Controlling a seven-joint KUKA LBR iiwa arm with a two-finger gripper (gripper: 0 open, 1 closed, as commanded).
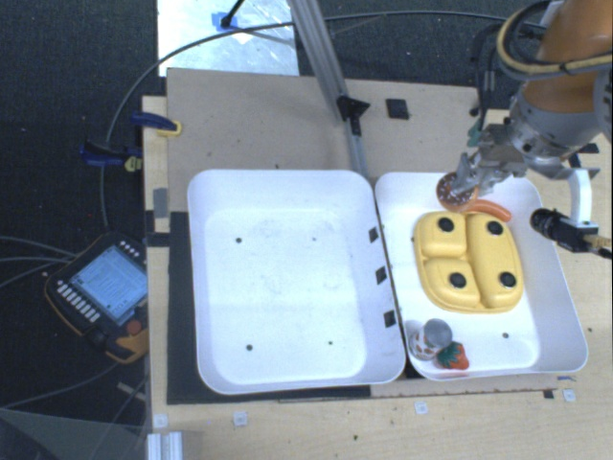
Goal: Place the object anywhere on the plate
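Over the right bin's [551, 348] far edge, the gripper [466, 182] is clamped on a round brown object [452, 194], just beyond the yellow plate's [468, 262] far corner. Small toys [439, 343] crowd the near-left corner; the left bin [278, 276] offers open floor.

I can't see the fingertips of the gripper [467, 182]. They sit over a small brown thing [450, 193], and I can't tell what that thing is. I also can't tell if it is held or just lying under the gripper. An orange thing [490, 209] pokes out beside it, partly under the gripper, too small to name. The arm [565, 36] is cut off by the top and right edge. In the near corner of the right bin [556, 348] sits a little pile [439, 343], grey, red and green, too small and blurry to name. The pendant [103, 290] screen is too blurry to read.
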